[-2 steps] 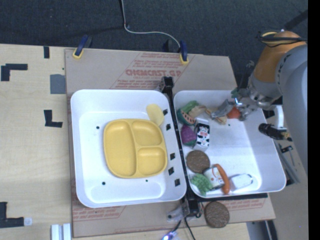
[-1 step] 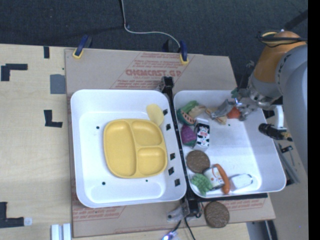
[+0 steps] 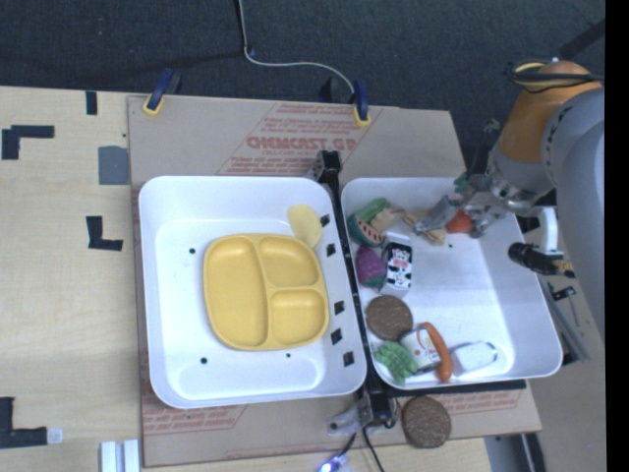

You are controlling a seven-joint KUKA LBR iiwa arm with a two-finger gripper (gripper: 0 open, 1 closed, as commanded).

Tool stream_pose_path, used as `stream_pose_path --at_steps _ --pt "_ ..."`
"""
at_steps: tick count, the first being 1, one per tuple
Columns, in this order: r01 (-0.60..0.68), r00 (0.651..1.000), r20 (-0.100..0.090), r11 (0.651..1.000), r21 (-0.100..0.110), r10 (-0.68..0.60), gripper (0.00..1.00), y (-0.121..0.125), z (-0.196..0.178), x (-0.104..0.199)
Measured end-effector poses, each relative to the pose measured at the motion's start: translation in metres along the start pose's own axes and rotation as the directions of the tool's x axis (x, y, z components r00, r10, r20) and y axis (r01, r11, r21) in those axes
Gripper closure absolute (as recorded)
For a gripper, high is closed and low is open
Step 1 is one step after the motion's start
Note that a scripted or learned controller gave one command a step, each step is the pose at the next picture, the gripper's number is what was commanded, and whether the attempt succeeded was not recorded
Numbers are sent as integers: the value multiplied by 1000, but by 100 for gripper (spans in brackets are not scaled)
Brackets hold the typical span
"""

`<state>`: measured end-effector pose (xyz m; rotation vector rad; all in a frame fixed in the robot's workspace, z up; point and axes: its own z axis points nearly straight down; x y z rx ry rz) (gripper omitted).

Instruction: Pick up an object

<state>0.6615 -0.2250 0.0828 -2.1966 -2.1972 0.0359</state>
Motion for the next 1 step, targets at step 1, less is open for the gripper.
stream_pose_path --at_steps 1 --pt "0 1000 0 1000 0 0 0 0 0 0"
